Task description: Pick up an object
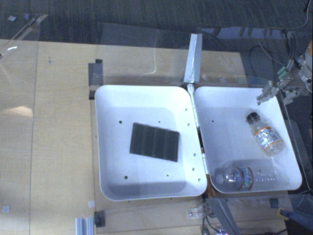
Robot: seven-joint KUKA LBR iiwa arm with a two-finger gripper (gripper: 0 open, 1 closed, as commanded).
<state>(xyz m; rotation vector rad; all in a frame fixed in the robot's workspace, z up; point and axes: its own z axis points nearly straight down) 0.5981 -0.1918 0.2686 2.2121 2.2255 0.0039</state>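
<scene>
Bench: pale wooden bench top [49, 146] carrying two shallow white plastic bins side by side, their inner rims touching along the middle seam.

Left bin: left white bin [110, 180] holds one flat dark grey rectangular ribbed pad [155, 142], lying flat near the bin's centre, slightly rotated against the bin walls, touching no wall.

Right bin: right white bin [220, 102] holds two bottles, well apart from the pad.

Bottle 1: small clear plastic bottle with a black cap and an orange-and-white label [264, 134], lying on its side in the right half of the bin, cap toward the upper left, body angled toward the lower right.

Bottle 2: larger clear plastic water bottle with a blue label [244, 176], lying on its side along the near wall of the right bin, roughly parallel to that wall. The two bottles lie near each other but apart.

Gripper: grey metal two-finger gripper [274, 93] sits above the far right corner of the right bin, near its rim, above and to the right of the small bottle. Nothing is seen between the fingers. Cannot tell whether they are apart or together; detail too small.

Arm: wrist section [303, 72] enters at the right edge, with cables around it.
</scene>
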